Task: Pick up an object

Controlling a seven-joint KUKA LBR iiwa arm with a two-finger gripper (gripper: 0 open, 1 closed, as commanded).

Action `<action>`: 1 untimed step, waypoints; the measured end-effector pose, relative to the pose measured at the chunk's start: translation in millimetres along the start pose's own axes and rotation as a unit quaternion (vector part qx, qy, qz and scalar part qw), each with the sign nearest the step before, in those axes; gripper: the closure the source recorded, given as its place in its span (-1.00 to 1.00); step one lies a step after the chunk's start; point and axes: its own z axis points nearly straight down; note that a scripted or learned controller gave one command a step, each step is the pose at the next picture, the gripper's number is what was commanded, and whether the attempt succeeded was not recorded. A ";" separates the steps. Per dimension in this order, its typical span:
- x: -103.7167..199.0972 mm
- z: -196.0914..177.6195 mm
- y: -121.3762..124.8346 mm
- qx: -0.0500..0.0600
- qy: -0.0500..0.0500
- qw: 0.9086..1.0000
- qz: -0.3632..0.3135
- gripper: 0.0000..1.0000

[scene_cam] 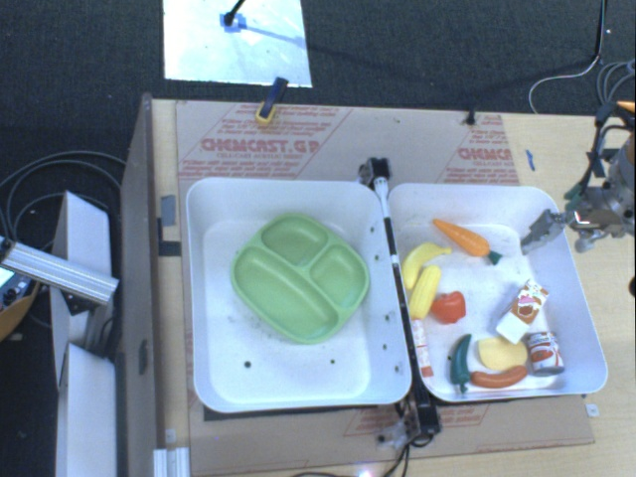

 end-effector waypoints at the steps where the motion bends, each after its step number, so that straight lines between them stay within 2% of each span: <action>1: 33.5 118.3 52.7 0.003 0.002 1.000 -0.003 -1.00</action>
